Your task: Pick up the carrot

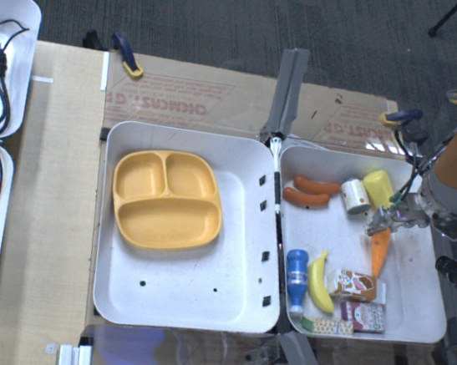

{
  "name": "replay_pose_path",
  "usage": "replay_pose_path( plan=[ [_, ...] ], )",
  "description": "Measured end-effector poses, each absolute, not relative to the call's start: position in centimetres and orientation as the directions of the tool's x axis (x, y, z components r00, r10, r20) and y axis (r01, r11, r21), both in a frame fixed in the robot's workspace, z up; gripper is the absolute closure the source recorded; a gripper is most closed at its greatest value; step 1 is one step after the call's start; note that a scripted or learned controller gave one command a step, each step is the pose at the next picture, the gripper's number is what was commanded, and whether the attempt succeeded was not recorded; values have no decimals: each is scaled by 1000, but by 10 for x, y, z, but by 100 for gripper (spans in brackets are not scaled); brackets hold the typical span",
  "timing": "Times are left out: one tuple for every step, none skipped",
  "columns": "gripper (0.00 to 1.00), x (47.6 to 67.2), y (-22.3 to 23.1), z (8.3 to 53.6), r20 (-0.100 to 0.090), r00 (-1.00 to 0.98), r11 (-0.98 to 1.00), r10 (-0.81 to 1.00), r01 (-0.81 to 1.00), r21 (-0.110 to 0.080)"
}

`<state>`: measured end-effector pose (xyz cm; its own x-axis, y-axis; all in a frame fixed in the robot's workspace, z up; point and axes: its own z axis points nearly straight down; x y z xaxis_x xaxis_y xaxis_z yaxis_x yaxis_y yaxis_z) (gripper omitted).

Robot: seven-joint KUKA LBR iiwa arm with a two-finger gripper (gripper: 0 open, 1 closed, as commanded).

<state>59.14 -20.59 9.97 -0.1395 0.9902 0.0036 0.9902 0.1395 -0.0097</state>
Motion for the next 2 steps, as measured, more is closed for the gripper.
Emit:
replay_pose_path(
  plan=[
    [100,597,-152,210,-2,58,-58,998,998,-5],
    [100,549,-137,247,-3,234,-234,972,972,-8]
  ],
)
